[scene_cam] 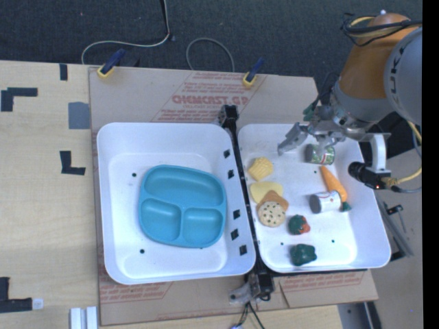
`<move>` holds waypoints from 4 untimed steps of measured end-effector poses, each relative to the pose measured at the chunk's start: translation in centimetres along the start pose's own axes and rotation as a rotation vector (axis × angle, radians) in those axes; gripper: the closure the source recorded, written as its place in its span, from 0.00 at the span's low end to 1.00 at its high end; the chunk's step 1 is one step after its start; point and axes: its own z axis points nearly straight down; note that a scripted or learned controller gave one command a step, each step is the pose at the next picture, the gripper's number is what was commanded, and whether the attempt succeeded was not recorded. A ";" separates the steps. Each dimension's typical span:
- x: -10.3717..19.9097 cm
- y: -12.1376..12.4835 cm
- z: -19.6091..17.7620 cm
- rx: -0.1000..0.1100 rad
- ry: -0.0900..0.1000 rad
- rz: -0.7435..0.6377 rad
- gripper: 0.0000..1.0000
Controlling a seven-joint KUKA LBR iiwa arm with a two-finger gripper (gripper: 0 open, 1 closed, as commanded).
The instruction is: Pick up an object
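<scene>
Gripper (306, 137) upper right, fingers seemingly spread (blurred), beside green can (319, 155); carrot (333, 182) angled toward lower right.

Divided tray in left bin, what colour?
Light blue tray, seen in the camera view.

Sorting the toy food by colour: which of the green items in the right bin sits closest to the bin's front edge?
The dark green piece, alone at the front of the right bin. The other green one has red on it and lies farther back, beside the cookie.
</scene>
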 end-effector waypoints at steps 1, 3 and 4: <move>1.7 -3.1 13.7 -0.002 -0.002 0.000 0.00; -1.4 -5.1 13.3 -0.009 -0.002 0.003 0.00; 0.1 1.6 13.0 -0.007 -0.003 -0.002 0.00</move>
